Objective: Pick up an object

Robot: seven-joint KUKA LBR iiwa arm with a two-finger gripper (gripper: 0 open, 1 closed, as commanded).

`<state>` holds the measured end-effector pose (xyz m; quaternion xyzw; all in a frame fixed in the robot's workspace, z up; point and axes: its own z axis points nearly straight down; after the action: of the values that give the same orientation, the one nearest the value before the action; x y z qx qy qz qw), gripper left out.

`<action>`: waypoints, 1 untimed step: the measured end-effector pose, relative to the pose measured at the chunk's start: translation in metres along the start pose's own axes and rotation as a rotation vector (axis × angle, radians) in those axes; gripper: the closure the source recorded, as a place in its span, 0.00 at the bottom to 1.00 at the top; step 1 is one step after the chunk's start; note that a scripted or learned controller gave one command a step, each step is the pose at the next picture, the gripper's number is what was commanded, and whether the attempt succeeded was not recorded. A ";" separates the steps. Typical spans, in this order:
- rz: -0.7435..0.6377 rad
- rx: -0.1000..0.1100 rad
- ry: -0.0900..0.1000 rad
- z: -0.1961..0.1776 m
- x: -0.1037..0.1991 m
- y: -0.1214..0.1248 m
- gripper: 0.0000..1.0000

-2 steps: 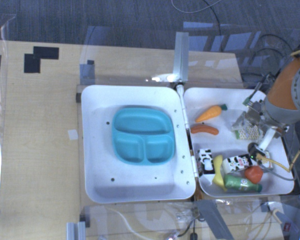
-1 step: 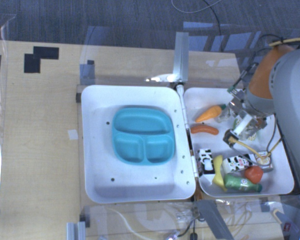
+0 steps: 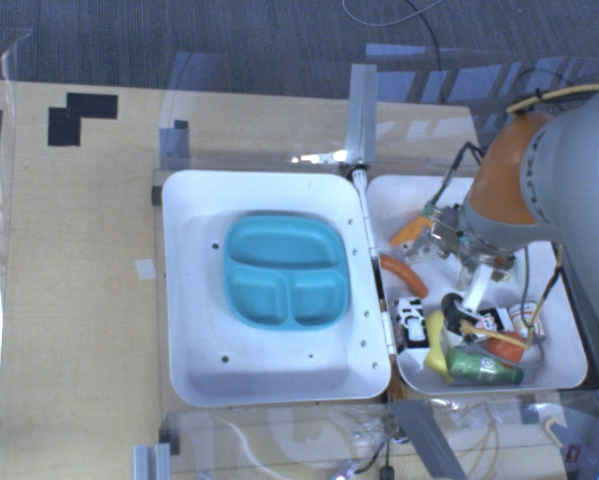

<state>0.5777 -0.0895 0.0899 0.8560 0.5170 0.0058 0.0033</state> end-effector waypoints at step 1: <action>0.458 0.003 -0.002 0.002 0.018 0.032 0.00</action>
<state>0.6141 -0.0888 0.0884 0.9510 0.3091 0.0049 0.0012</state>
